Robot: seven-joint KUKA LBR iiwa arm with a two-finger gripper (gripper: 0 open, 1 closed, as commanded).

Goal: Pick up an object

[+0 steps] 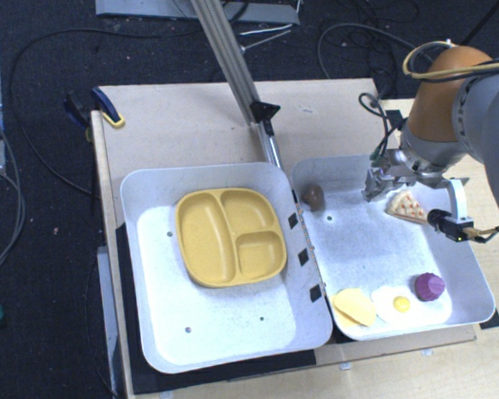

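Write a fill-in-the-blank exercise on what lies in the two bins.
1. The yellow divided tray lies in the ____ bin.
2. The tray has ____ compartments.
3. The purple object sits in the right bin beside the fried ____.
4. The gripper is over the ____ bin, next to the pizza slice.

Missing words: left; three; egg; right

Two shallow white bins are seen side by side: the left bin (156,329) and the right bin (469,294). One yellow divided plate (232,236) is counted, one brown round object (314,197), one pizza slice (406,206), one yellow wedge (353,306), one fried egg (396,302) and one purple object (429,287)
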